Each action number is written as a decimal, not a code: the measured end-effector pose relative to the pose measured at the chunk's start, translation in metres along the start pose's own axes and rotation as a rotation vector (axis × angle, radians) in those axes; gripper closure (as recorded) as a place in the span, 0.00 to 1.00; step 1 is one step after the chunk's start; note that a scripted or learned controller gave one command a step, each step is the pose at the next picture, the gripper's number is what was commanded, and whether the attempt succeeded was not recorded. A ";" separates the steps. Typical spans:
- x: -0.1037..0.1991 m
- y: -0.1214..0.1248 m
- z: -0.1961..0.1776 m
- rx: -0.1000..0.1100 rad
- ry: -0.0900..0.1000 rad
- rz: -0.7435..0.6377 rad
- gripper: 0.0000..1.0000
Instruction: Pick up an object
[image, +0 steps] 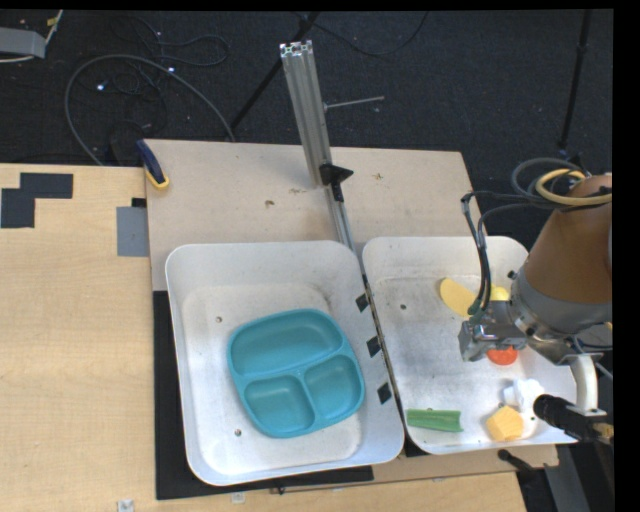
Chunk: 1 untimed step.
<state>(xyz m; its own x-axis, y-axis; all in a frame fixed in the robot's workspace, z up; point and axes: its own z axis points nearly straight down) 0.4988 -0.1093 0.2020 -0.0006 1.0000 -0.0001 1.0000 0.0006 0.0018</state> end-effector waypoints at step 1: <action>-0.006 -0.006 -0.059 -0.002 -0.001 0.000 1.00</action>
<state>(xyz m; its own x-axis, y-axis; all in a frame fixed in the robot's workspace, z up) 0.4928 -0.1149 0.2608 -0.0004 1.0000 -0.0009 1.0000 0.0004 0.0040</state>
